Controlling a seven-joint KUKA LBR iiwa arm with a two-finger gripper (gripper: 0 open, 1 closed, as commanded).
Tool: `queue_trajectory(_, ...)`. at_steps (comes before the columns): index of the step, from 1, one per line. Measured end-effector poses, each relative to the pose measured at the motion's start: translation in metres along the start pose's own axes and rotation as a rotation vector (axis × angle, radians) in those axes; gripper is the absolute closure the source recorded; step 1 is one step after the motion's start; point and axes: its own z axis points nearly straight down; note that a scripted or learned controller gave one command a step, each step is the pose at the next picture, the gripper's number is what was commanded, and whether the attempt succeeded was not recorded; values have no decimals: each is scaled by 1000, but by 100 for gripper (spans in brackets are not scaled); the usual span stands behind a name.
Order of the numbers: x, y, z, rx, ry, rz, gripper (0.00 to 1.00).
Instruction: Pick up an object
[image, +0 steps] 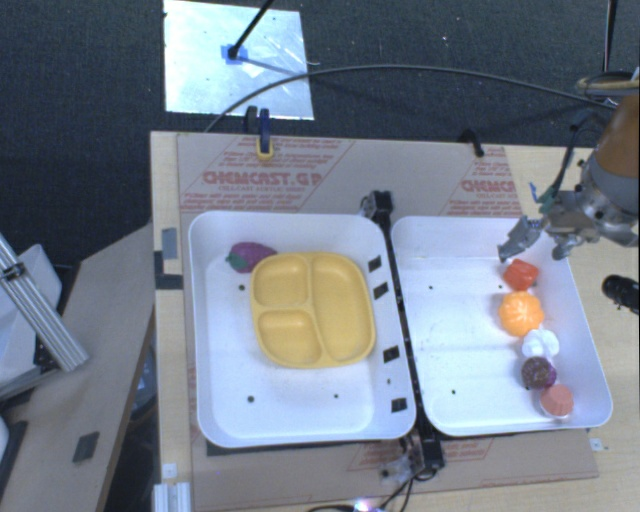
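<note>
Nearest the camera, a pink round toy (556, 401) ends the row along the right bin's (450, 340) right wall; beyond it, the gripper (540, 240), jaws spread wide and empty, hovers beside the red-orange toy (520, 274), nothing yet grasped.

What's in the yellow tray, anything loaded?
Empty. All three compartments of the yellow tray show bare yellow; the purple item lies outside it, at its upper-left corner, in the left bin.

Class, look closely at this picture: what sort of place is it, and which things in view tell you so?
Probably a robotics lab test bench. A robot arm reaches over two white bins, one bearing a yellow divided tray, the other a row of toy foods, with cables trailing across the bench.
</note>
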Motion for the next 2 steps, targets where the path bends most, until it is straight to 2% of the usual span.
queue_trajectory(1,1,2,-7,-12,-2,-3,0)
queue_trajectory(2,-4,6,36,-9,-2,-1,0)
